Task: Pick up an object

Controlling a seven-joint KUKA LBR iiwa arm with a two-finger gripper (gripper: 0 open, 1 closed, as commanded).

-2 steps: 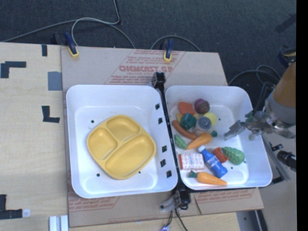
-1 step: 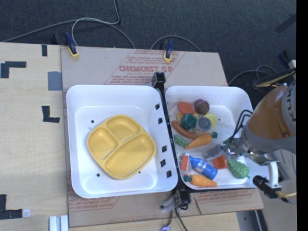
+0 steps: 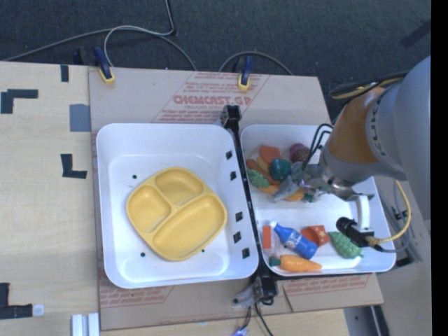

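Observation:
My gripper [image 3: 297, 185] is low in the right bin [image 3: 381, 215], among a cluster of toy foods at the bin's back left. Right beside it are a teal piece [image 3: 281, 168], a green piece [image 3: 257, 179], an orange-red piece [image 3: 269, 152] and a purple piece [image 3: 299, 151]. A small orange bit [image 3: 296, 196] lies just under the gripper. Whether anything is between its jaws is hidden. Toward the front of the bin lie a blue bottle [image 3: 295, 239], a red block [image 3: 316, 234], a carrot [image 3: 301, 263] and a bumpy green piece [image 3: 346, 245].
The left bin [image 3: 112, 187] holds a yellow divided plate [image 3: 176, 212]. A black divider [image 3: 239, 187] separates the two bins. The grey arm with its orange band [image 3: 350, 135] covers the right bin's far right corner. Cables run along the right bin's edge.

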